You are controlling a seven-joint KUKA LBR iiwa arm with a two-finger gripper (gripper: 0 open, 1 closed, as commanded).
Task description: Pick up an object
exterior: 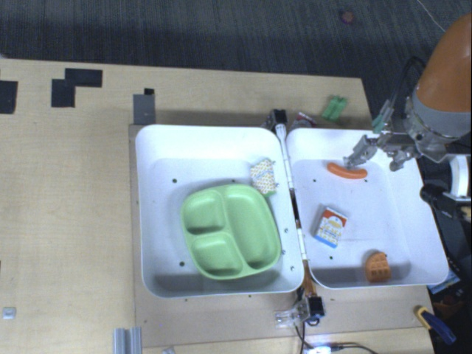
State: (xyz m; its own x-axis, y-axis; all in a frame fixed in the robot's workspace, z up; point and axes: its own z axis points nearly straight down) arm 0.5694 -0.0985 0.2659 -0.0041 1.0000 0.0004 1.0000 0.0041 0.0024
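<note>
My gripper (379, 159) hangs over the far part of the right bin (413, 227), under the arm's orange band. Its two fingers stand apart, so it is open with nothing between them. The left fingertip (360, 155) is just above and to the right of an orange-red sausage (346, 170) lying on the bin floor. A small red, white and blue box (330, 227) lies in the middle of that bin. An orange-brown lump (377, 266) sits near its front wall.
The left bin (158, 198) holds a green divided plate (231, 231) and a small patterned piece (263, 174) by the shared wall. A green item (334, 108) lies on the bench behind the bins. Cables run at the bench's front edge.
</note>
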